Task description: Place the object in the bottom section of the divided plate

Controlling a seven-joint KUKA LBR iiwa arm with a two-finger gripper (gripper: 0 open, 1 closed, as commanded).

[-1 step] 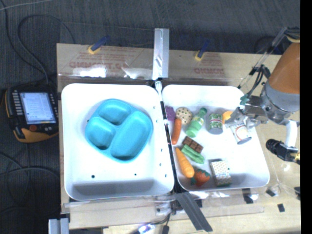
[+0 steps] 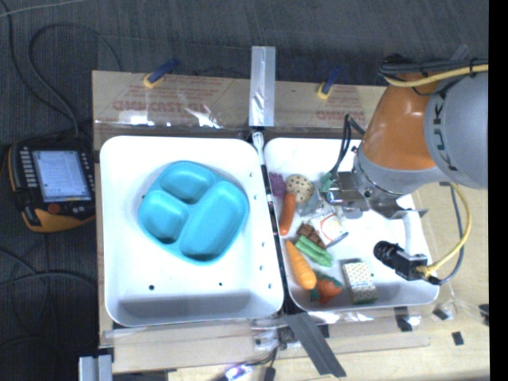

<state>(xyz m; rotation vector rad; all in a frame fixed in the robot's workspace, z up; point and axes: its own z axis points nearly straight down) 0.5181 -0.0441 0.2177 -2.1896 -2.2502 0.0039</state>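
meanwhile, at the bench: a kuka arm [image 2: 413,133] reaches into the right bin [image 2: 397,296] from its right edge.
gripper: the gripper [image 2: 337,197] hangs low over the middle of the right bin, among the toy food; whether its fingers are wide, narrow or closed on anything cannot be told from this slant.
objects: an upright carrot [image 2: 287,213] leans near the bin's left edge, a second carrot [image 2: 302,267] lies below it, a green bean [image 2: 314,251] beside that, a speckled ball [image 2: 299,185] toward the top edge, a small block [image 2: 359,279] near the bottom edge.
plate: the blue divided plate [image 2: 193,209] sits mid left bin [image 2: 119,292], its bottom section bare.
step: seemingly the pick, with nothing shown lifted.
next: a firm hold, a lift over the bins' shared wall, then a lowering into the plate's bottom section.
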